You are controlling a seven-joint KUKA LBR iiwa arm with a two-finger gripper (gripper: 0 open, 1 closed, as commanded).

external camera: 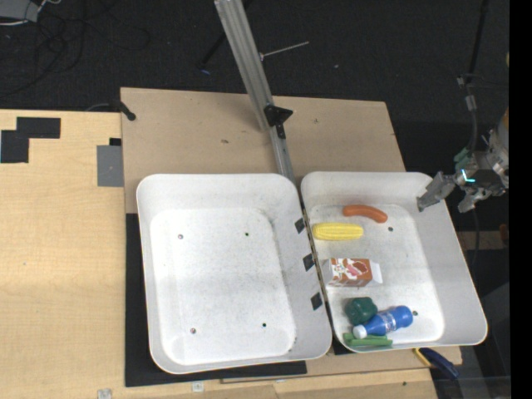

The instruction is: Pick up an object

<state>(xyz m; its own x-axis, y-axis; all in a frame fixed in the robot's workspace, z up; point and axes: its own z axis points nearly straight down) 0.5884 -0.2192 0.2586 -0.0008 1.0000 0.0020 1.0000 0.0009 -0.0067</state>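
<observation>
While your gripper [453, 191] hovers at the right bin [449, 248] rim | grip: cannot tell | corn [337, 232], bottle [386, 321] lie inside

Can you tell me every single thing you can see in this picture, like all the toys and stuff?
Sausage: one, orange-red, far end of the right bin.
Corn cob: one, yellow, just in front of the sausage.
Food packet: one, white with red print, middle of the right bin.
Round lump: one, dark green, near end of the right bin.
Bottle: one, blue with a white cap, lying beside the lump.
Thin stick: one, green, under the bottle.
Right bin: one, white.
Left bin: one, white.
Metal rail: one, silver, leaning behind the bins.
Pincer: one, grey, over the right bin's far right corner.
</observation>
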